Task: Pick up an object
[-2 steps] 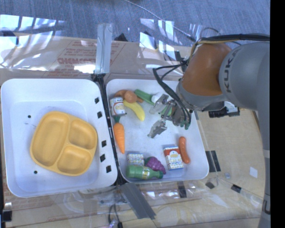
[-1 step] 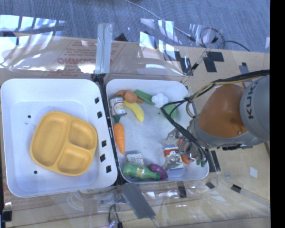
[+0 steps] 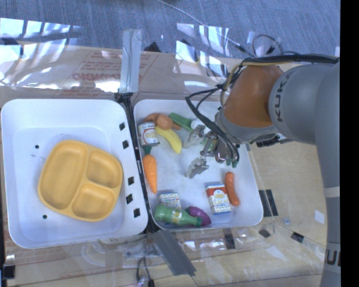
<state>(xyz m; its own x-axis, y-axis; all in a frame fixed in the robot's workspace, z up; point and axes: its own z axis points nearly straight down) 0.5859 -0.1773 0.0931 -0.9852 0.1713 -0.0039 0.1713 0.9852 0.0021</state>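
Gripper (image 3: 198, 160) hangs over bare floor mid right bin (image 3: 248, 205), fingers spread, nothing between them. Banana (image 3: 170, 139) at its 10 o'clock, sausage (image 3: 230, 188) at 4, carrot (image 3: 150, 171) at 9. Risk: closing here catches nothing; a blind descent strikes the floor.

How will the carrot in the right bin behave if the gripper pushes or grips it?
The carrot looks like a smooth moulded toy, so it is probably stiff and light. Its round, tapered body may roll or pivot when pushed. It lies close to the right bin wall, so the gripper may find little room there.
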